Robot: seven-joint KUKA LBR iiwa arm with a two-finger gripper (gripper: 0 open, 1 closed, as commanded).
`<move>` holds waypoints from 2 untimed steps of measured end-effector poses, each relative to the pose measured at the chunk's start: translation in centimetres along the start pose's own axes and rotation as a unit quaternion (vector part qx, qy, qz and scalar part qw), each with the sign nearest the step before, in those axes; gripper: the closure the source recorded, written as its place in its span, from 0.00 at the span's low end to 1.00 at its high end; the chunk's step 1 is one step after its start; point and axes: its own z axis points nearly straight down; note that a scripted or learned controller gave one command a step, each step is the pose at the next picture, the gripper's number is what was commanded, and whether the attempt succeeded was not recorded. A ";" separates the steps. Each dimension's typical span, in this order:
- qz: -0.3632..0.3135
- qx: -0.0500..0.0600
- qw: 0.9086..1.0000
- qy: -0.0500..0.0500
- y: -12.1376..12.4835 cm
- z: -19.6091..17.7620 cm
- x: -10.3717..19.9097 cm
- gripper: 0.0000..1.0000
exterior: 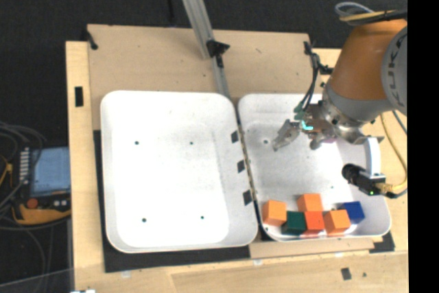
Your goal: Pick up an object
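Blocks point(312, 214) along right bin's near edge, well apart from end effector point(291, 136).

Part of the dark "KUKA" lettering shows on the grey arm point(396, 72); nothing else is legible.

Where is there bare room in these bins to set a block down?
The left bin is bare from rim to rim. In the right bin, the floor between the gripper and the blocks is free. Its near edge is crowded with blocks.
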 end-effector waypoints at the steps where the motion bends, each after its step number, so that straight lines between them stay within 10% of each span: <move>1: 0.002 -0.002 1.000 0.000 0.1 -0.2 0.0 0.00; 2: 0.002 0.001 1.000 -0.002 -0.6 5.9 -0.4 0.00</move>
